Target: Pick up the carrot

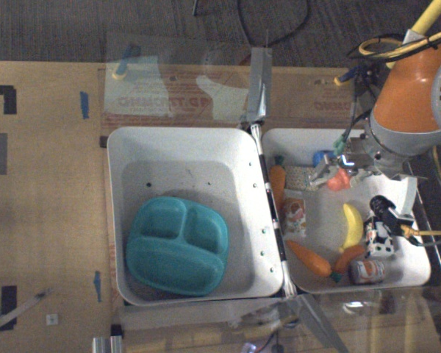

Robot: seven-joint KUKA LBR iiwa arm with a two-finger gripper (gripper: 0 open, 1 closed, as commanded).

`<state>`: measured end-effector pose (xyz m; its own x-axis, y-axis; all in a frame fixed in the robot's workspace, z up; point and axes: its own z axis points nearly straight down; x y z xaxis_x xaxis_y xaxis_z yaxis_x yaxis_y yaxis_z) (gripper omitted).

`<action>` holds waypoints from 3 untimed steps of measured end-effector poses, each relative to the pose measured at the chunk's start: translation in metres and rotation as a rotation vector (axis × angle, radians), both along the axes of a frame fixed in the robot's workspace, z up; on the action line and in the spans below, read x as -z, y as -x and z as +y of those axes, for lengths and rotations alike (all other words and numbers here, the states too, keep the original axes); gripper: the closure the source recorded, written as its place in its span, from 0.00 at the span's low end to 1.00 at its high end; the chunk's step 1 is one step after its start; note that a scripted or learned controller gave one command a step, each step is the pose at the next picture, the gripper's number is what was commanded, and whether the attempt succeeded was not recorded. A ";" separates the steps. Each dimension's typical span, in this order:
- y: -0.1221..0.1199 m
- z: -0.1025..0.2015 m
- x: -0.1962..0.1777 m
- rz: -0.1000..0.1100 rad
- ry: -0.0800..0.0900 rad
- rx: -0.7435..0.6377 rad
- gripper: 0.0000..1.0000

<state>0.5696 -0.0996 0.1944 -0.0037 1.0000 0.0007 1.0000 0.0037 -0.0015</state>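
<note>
Three orange carrots lie in the right bin (419,271). One carrot (278,184) stands along the left wall, a second carrot (311,259) lies near the front wall, and a shorter one (350,256) rests to its right below the banana. My gripper (336,169) hangs over the back of the right bin, beside a salmon-red object (340,181) and to the right of the wall-side carrot. No carrot sits at the gripper.
The right bin also holds a yellow banana (351,225), a printed packet (295,216), a small can (367,271), a black-and-white object (381,240) and a blue item (322,157). A teal divided plate (178,245) lies in the left bin (176,149).
</note>
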 end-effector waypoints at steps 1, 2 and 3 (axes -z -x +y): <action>-0.036 -0.020 -0.029 -0.005 0.002 -0.060 0.00; -0.037 -0.021 -0.040 -0.010 0.003 -0.058 1.00; -0.037 -0.021 -0.039 -0.009 0.003 -0.058 0.00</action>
<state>0.6066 -0.1211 0.2338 -0.0618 0.9981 -0.0022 0.9981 0.0618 0.0074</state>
